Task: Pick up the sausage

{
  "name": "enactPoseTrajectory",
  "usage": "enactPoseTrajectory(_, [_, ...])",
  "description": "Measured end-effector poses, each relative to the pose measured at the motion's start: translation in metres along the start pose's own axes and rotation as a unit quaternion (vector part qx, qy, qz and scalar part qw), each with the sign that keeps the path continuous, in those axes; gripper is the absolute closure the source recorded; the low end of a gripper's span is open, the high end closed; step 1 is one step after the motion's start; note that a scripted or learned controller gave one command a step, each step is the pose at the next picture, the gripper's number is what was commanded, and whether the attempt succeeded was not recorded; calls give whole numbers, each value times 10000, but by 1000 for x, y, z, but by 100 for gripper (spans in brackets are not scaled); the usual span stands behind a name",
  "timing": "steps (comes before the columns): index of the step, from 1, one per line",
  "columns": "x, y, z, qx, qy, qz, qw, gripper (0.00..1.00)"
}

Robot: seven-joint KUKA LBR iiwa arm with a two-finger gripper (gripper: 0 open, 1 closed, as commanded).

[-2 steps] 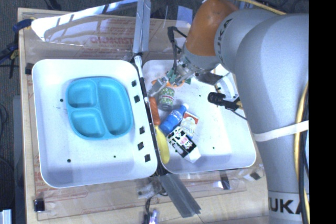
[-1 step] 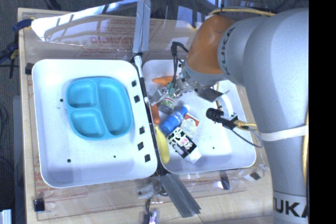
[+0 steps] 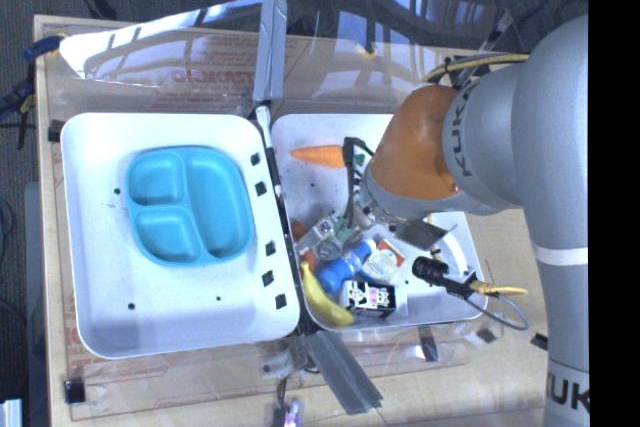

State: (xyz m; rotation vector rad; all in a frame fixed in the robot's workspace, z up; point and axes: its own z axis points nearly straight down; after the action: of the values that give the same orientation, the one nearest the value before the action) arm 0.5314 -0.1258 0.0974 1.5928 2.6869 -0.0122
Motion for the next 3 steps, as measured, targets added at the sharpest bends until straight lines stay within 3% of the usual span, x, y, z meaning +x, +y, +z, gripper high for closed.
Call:
enactPoseTrajectory(1, [2, 3, -9, -12, 8, -37, 10000, 100])
enactPoseTrajectory(2, [81, 37, -95, 33, 96, 1831, 9830, 100])
enactPoseTrajectory(3, [57, -13, -62, -194, 147, 920, 9955, 100])
